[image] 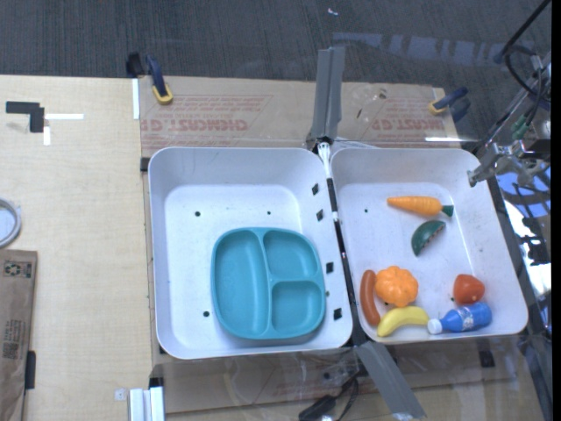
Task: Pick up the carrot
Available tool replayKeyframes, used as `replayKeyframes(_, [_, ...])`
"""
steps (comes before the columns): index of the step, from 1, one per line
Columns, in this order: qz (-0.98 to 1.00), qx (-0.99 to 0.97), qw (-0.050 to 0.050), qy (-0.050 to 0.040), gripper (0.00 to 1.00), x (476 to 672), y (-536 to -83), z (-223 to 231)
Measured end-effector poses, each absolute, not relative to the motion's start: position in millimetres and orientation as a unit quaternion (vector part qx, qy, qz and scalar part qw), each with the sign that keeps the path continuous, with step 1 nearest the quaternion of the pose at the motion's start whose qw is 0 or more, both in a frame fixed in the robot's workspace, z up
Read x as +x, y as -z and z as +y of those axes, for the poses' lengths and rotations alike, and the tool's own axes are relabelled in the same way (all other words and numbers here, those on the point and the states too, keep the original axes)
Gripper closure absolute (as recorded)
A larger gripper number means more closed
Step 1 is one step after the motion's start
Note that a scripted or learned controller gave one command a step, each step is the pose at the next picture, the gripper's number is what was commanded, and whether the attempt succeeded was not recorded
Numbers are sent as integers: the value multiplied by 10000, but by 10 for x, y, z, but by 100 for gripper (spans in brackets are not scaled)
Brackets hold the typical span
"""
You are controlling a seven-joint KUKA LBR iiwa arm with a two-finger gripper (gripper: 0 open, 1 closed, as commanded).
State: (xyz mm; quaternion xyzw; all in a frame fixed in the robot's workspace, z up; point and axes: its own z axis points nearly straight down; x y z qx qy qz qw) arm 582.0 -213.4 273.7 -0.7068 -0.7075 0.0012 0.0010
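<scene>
The carrot point(418, 205) is orange with a green stalk end pointing right. It lies flat in the back half of the right bin point(491, 235), roughly crosswise, with nothing touching it. A dark green vegetable piece point(428, 235) lies just in front of it, a small gap between them.
Toward the right bin's front lie a red sausage point(369, 296), an orange pumpkin-like toy point(396, 285), a banana point(401, 321), a blue bottle point(463, 319) and a red tomato point(468, 288). The left bin point(175, 235) holds a teal divided plate point(267, 281). Metal fittings and cables point(513, 152) stand past the right bin's far right corner.
</scene>
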Motion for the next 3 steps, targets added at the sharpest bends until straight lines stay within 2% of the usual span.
replayKeyframes(1, [-7242,-6896,8,-11,0,5957,-2253,-1917])
replayKeyframes(2, [-7207,-6932,1,-4,0,5936,-919,-1596])
replayKeyframes(3, [-7193,-6947,-5,-3,100,5937,-1012,-1607])
